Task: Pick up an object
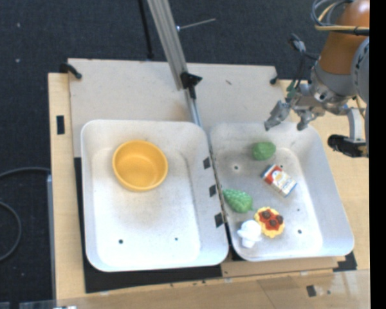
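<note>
Jaws spread; arm edge-cropped

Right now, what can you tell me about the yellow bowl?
The yellow bowl is round, with a plain smooth surface that looks like plastic, orange-yellow all over. It stands upright with its open side up, and nothing shows inside it. It sits on the floor of the left bin, toward the far left part, apart from the walls. Nothing else touches it. The gripper is far off, over the other bin's far edge.
</note>
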Robot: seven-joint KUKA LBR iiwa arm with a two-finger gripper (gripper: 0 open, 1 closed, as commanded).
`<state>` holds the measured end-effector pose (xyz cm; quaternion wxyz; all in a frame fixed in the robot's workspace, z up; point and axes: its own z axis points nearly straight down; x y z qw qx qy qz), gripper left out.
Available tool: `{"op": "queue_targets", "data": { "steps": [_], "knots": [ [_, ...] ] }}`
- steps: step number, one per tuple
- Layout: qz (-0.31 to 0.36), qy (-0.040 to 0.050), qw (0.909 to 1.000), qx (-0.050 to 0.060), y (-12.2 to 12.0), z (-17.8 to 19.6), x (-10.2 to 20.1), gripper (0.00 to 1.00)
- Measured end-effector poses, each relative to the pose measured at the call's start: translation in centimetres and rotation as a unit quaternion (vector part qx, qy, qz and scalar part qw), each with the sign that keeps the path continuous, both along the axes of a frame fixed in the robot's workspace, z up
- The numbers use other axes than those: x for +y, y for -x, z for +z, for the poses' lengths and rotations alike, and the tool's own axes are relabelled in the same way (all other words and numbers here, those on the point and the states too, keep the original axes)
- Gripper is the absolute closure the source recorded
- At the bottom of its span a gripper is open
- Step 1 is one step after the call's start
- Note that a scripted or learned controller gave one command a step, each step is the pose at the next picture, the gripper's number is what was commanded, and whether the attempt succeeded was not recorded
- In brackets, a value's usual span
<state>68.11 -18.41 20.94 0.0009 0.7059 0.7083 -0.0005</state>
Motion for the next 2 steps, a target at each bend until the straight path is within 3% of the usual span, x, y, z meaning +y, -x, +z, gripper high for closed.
{"op": "queue_targets", "data": {
  "steps": [1, 2],
  "knots": [
    [0.0, 0.001, 1.0, 0.0, 0.0, 0.0, -0.1, 0.0],
    [-0.002, 0.0006, 1.0, 0.002, 0.4, -5.5, -1.2, 0.0]
  ]
}}
